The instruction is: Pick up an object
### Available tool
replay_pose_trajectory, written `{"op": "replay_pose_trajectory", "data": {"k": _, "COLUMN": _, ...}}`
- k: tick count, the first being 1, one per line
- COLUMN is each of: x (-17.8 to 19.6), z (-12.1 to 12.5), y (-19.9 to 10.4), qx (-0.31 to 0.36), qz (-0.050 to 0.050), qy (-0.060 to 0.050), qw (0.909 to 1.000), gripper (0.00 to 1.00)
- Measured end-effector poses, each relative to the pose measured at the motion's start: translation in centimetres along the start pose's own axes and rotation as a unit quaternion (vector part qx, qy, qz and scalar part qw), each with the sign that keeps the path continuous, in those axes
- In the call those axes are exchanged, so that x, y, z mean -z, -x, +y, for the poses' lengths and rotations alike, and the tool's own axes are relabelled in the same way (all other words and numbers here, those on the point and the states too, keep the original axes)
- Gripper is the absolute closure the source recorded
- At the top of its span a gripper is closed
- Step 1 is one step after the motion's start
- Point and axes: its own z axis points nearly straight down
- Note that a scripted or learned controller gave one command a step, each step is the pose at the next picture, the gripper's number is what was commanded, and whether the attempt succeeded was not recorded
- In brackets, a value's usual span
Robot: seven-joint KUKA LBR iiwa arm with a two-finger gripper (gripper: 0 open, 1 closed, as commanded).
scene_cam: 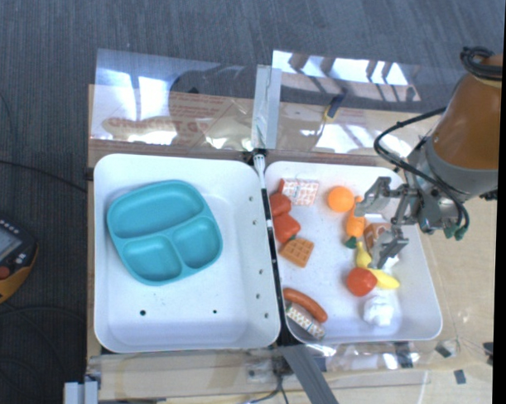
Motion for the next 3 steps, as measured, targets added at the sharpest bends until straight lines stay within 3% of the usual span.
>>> {"op": "replay_pose_trajectory", "data": {"k": 1, "x": -7.5, "z": -2.5, "y": 3.1, "qx": -0.013, "qz": 0.002, "qy": 0.000, "qw": 0.9999, "gripper": 0.00}}
{"op": "replay_pose_trajectory", "data": {"k": 2, "x": -19.1, "z": -6.9, "y": 6.1, "qx": -0.037, "qz": -0.006, "qy": -0.002, "qw": 0.9993, "gripper": 0.00}}
{"op": "replay_pose_trajectory", "data": {"k": 3, "x": -19.2, "z": -6.3, "y": 8.0, "qx": -0.066, "qz": -0.004, "qy": 0.000, "qw": 0.9978, "gripper": 0.00}}
